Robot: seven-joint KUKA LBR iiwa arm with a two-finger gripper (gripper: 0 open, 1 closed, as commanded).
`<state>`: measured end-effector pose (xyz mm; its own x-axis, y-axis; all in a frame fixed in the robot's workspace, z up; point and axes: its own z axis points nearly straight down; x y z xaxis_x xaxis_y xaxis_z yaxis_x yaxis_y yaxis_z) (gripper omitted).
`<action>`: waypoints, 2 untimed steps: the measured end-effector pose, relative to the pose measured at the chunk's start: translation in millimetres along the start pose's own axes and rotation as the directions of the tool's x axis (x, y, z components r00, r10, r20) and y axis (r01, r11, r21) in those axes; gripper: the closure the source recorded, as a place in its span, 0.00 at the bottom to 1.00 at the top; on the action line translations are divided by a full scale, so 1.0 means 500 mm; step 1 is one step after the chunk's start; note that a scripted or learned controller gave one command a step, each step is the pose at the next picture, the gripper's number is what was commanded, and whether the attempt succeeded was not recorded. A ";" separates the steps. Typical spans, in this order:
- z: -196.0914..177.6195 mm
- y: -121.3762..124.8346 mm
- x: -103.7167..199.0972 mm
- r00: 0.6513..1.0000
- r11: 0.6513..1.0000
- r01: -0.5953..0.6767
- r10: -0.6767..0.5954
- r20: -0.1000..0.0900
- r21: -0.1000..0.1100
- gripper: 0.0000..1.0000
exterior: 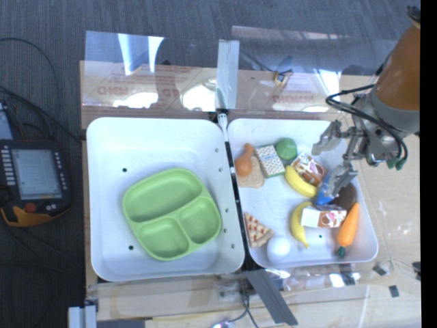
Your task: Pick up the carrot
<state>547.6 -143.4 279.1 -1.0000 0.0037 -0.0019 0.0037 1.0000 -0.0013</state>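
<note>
The carrot (348, 225) is orange with a small green stem end. It lies near the right wall of the right bin (369, 251), toward the front, pointing front-left. My gripper (336, 159) hovers over the right part of that bin, behind the carrot and apart from it. Its fingers (327, 139) are spread open with nothing held between them. The arm with its orange band comes in from the upper right.
Packed round the carrot are a white and red packet (323, 217), a brown item (347, 195), a blue item (324, 191), two bananas (299, 181), a lime (287, 147) and a white ball (278, 248). A green divided plate (172, 212) lies in the left bin.
</note>
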 end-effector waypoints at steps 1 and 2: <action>0.167 -0.106 0.100 0.999 0.999 0.037 -0.037 -0.008 -0.003 0.00; 0.373 -0.131 0.101 0.989 0.989 -0.146 0.146 0.009 0.000 0.00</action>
<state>497.3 -209.1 92.6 -0.9887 0.1495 -0.0106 0.1495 0.9888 -0.0012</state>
